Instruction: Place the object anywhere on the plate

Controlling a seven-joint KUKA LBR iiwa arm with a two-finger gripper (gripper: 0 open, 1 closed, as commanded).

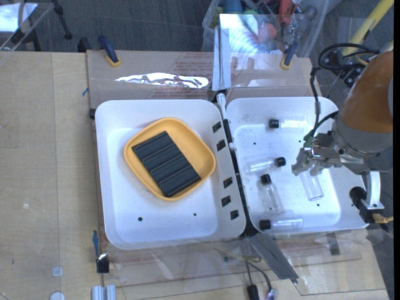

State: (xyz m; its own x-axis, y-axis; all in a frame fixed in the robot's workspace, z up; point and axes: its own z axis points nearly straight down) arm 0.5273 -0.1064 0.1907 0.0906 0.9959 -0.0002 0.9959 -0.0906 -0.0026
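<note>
A clear crate of coloured clutter (275, 8) stood behind the pincer; a foil strip (162, 80) lay far to its left, on the wooden bench (37, 167).

I see clear black-capped vials (264, 165) lying flat in the right bin; yellow plate (137, 158) sits in left bin.

Glossy yellow plastic plate (199, 157) bears a matt black ribbed slab (166, 163); clear vials (270, 194) lie in smooth white plastic bins (119, 217).

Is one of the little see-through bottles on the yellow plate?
No, the square yellow plate carries a ribbed black rectangular block; clear black-capped vials lie in the right bin.
</note>
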